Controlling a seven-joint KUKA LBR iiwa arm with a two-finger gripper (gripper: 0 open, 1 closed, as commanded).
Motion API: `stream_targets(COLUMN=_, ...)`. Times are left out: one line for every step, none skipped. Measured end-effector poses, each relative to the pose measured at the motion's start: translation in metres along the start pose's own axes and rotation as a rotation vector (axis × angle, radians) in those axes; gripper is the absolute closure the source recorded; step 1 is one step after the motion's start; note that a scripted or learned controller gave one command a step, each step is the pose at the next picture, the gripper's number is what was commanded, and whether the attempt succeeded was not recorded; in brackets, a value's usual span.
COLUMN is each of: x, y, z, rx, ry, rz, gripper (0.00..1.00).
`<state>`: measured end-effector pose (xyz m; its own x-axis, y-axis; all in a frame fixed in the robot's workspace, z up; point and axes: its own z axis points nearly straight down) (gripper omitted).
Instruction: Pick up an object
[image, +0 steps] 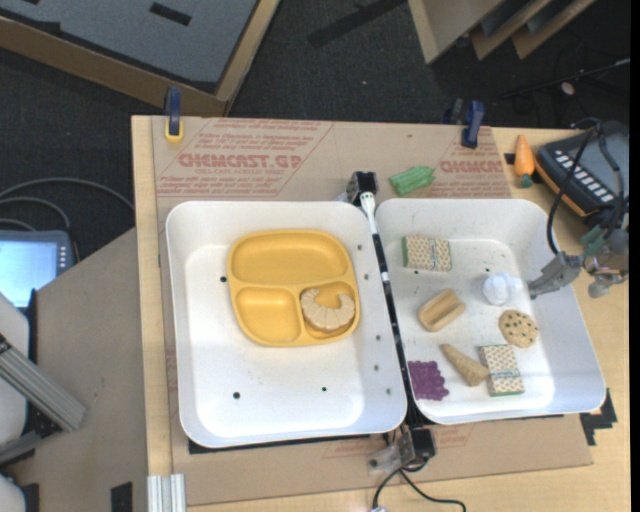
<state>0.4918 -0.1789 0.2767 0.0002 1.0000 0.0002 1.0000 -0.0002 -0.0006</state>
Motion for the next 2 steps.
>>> stream_targets(x=0.040, y=0.050, z=0.129, rx=0.011, ry=0.005, rz=-0.005, gripper=0.00)
stream_targets(x=0.075, y=0.073, z=0.196, rx=0.004, ry=0.003, rz=-0.004, gripper=0.00)
